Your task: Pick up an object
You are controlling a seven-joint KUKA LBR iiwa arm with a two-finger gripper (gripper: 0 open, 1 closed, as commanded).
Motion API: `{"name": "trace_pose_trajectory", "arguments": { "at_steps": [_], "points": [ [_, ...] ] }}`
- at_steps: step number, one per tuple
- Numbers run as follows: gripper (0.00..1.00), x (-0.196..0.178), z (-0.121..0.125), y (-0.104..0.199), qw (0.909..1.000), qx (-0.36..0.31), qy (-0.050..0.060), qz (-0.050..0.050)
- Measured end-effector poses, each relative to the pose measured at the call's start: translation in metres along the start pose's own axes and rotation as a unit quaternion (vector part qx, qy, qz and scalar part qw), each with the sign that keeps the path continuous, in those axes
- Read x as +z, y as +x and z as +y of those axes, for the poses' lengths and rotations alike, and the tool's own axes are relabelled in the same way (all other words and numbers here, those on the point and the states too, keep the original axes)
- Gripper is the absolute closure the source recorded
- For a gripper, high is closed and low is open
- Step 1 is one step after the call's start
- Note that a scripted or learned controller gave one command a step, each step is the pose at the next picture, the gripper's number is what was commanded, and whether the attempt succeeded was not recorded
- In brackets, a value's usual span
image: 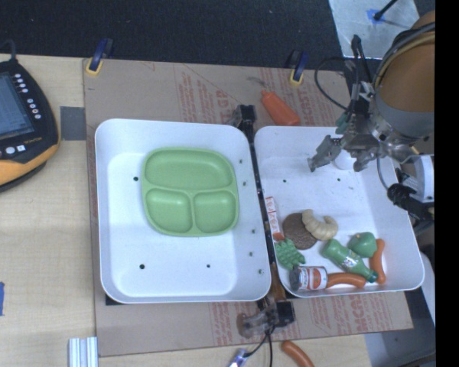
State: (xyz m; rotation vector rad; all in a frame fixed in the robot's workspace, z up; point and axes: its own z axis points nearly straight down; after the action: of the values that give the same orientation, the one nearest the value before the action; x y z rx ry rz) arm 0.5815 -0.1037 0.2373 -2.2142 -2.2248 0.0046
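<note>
The grey metal hand (341, 157) is seen over the top part of the right shallow white bin (291, 147). Its two fingers are spread apart, and nothing is held between them. A pile of small toy foods (333, 252) is seen in the bottom part of that bin, well apart from the hand. A green plastic plate with three parts (190, 191) is seen in the left shallow white bin (115, 228).
</note>
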Motion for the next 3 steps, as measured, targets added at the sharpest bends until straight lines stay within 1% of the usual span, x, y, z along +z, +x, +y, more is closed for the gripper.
{"name": "trace_pose_trajectory", "arguments": {
  "at_steps": [1,2,3],
  "points": [
    [0.00,0.028,-0.017,-0.096,1.0000,0.000,0.001,-0.001],
    [0.00,-0.018,0.074,-0.105,1.0000,0.001,-0.002,0.000],
    [0.00,0.118,0.058,-0.055,1.0000,-0.001,0.001,0.000]
  ]
}}
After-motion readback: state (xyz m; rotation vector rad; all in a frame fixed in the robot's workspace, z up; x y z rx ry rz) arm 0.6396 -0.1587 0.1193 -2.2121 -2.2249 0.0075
